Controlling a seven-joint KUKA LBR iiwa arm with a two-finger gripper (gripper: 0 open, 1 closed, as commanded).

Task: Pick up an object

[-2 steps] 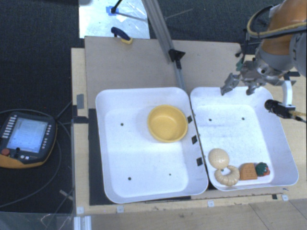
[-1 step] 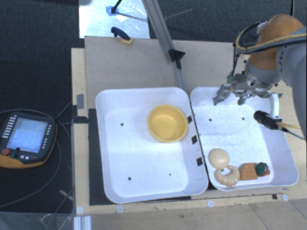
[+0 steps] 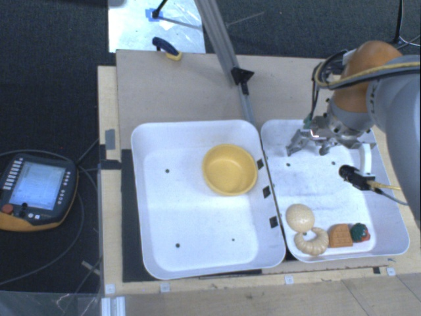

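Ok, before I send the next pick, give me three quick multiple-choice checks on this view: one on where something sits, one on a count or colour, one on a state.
1. Where is the yellow bowl?
A. In the left bin
B. In the right bin
C. On the bench outside both bins

2. How many objects lie clustered at the right bin's near edge?
A. One
B. Three
C. Six

3. How does the bowl sit?
A. Upside down
B. On its side
C. Upright, opening up

Answers:
1. A: the bowl rests near the left bin's upper right corner.
2. B: a cream egg-shaped piece, a pale ring and an orange block with a green end.
3. C: its hollow inside faces the camera.
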